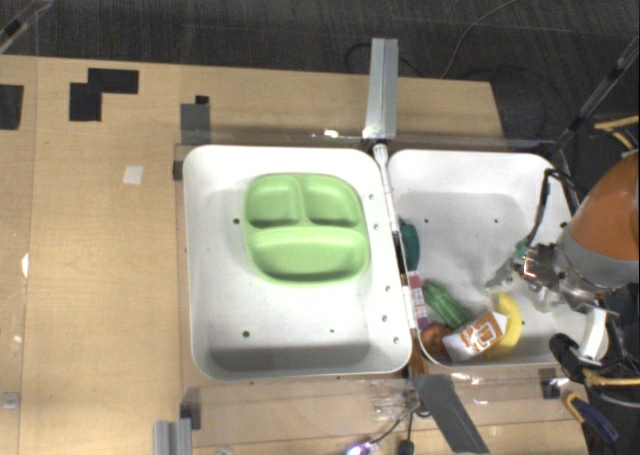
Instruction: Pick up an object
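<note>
My gripper (522,269) hangs low over the right bin (470,193), near its right side, below the orange band of the arm (608,213). Just under and in front of it lies a yellow banana (512,318). A white and orange packet (475,335) rests against the banana at the bin's front wall. A green vegetable-shaped toy (446,303) lies to the left of the packet. A reddish-brown item (431,339) sits in the front left corner. A teal object (408,241) lies along the divider.
The left bin (215,273) holds a green divided plate (305,225). A metal post (383,83) stands behind the bins' shared wall. Cables (585,373) hang by the arm at the right.
</note>
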Motion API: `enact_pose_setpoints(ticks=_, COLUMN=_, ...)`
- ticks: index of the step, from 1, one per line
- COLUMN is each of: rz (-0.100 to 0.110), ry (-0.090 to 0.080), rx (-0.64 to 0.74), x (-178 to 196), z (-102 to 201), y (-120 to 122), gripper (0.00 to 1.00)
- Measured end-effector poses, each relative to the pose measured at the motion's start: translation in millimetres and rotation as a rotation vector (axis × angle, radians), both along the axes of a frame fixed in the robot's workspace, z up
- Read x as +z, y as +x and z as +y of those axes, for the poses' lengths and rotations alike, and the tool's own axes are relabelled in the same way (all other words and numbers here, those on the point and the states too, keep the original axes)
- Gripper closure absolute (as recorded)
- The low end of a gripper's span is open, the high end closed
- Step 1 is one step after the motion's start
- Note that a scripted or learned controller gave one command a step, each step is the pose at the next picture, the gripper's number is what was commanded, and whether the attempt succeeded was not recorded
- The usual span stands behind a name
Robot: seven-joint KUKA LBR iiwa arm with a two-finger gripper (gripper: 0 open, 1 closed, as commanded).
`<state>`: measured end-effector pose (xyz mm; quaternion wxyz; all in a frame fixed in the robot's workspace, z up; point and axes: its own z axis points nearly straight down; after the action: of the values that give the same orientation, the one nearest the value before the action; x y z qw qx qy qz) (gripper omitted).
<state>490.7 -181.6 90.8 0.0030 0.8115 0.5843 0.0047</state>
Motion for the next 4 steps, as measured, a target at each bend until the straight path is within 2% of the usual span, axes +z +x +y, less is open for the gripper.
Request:
enact_pose_setpoints(ticks=1, rz=0.006, ry=-0.004, rx=0.239, x=73, z=-13, y=24, gripper=0.00)
enact_pose_setpoints(ticks=2, rz=0.009, ry=-0.002, rx=0.275, x=19, z=24, y=1, gripper=0.00)
enact_pose_setpoints(ticks=3, rz=-0.001, ry=0.000, rx=0.149, x=0, z=-11, y=1, gripper=0.00)
enact_pose_setpoints(ticks=4, rz=0.007, ry=-0.002, rx=-0.039, x=84, z=1, y=4, gripper=0.00)
